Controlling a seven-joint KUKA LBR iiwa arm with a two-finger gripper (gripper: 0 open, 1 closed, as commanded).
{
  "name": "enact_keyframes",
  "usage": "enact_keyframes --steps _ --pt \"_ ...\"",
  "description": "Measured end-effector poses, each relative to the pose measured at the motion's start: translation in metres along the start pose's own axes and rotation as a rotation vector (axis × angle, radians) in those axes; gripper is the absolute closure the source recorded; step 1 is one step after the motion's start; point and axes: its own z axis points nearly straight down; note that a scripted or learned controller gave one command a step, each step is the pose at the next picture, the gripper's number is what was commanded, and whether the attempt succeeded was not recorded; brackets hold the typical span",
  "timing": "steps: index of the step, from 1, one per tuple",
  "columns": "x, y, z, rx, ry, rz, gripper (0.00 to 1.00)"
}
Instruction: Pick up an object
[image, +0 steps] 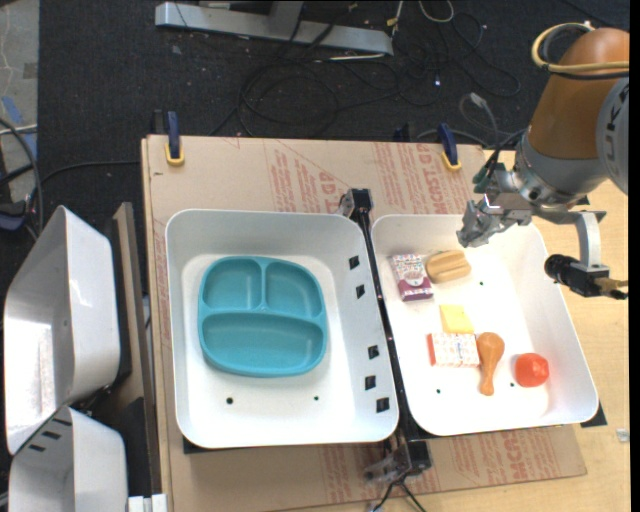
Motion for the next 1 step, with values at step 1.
enact_keyframes --steps 1 --pt "0.0414 -0.0142 0.0081 0.007 0.002 -0.003 1.00"
